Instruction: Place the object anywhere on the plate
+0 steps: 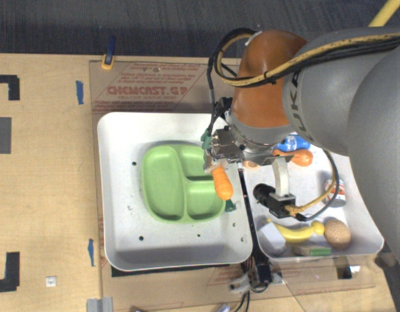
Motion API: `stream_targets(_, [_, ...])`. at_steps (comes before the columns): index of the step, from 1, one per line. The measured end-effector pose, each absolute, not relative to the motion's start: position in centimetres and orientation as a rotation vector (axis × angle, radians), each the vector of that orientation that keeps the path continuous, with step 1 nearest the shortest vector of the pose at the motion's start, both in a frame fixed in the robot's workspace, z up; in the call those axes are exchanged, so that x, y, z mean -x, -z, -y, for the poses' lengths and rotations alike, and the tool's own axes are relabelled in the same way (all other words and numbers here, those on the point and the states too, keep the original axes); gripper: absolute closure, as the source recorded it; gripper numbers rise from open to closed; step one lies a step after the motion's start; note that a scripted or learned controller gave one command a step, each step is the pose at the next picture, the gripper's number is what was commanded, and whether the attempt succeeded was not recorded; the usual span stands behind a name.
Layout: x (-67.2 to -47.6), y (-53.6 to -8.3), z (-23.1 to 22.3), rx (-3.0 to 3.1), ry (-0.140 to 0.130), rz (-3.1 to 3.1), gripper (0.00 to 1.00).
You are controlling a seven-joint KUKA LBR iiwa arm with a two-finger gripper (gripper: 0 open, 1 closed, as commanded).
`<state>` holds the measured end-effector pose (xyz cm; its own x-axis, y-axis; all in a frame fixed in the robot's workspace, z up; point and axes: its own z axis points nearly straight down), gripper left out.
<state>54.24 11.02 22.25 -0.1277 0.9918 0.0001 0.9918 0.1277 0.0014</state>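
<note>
The grey KUKA arm (356, 90) reached in from the right and filled the upper right of the camera view, its orange band (268, 77) sitting just above the wrist. Black and yellow cables looped over the band and trailed along the arm. The wrist pointed downward, with the gripper (218, 169) below it at the arm's left end. An orange carrot (222, 182) showed at the fingertips, apparently pinched between them.
</note>
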Motion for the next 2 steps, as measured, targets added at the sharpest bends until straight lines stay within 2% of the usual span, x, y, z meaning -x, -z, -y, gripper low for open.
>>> stream_targets(1, [-58.51, -22.51, -16.41, -2.075, 0.000, -2.358, 1.00])
stream_targets(2, [-58.51, -22.55, -16.34, -2.075, 0.001, -2.357, 0.00])
